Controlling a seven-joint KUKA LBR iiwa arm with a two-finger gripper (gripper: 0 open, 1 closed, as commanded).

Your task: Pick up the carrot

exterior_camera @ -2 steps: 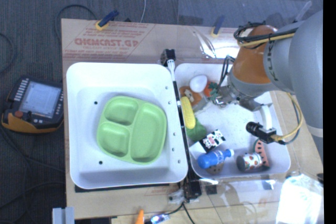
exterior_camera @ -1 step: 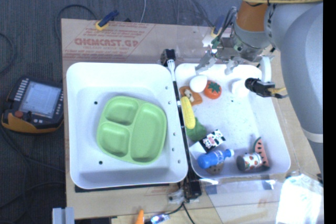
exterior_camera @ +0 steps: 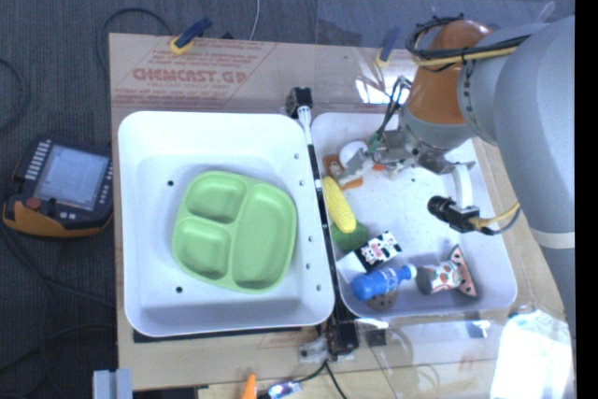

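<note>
Gripper (exterior_camera: pixel 366 156) is down in the right bin (exterior_camera: pixel 486 201), near its back left corner, arm (exterior_camera: pixel 523 89) coming in from the right with the orange band (exterior_camera: pixel 439 93) just above the wrist. Can't tell if the fingers are wide or narrow, the tips are a blur of white and grey against the bin floor. A small orange piece, likely the carrot (exterior_camera: pixel 334 168), lies just left of the gripper, up against the bin's left wall; a second orange bit shows right at the gripper body, so can't tell for sure which is the carrot or whether anything sits between the fingers. Carrot looks close to the tips, contact unclear.

Toward the camera from the gripper: corn cob (exterior_camera: pixel 338 206), yellow, lying along the left wall, with a green piece at its near end. Further on, a black-and-white cow-print block (exterior_camera: pixel 379 249), then a blue bottle (exterior_camera: pixel 383 282) on its side at the near left of the bin. Right of the bottle a small red, white and grey toy (exterior_camera: pixel 447 277). A black part with a yellow cable (exterior_camera: pixel 454 213) hangs off the arm, right of and nearer than the gripper.

Left of the gripper, across the divider, left bin (exterior_camera: pixel 149 140) holds a green divided plate (exterior_camera: pixel 234 230), well apart from the gripper. Far left on the carpet, a handheld control tablet (exterior_camera: pixel 58 187). Both bins sit on a brown board (exterior_camera: pixel 192 75) with red print.
</note>
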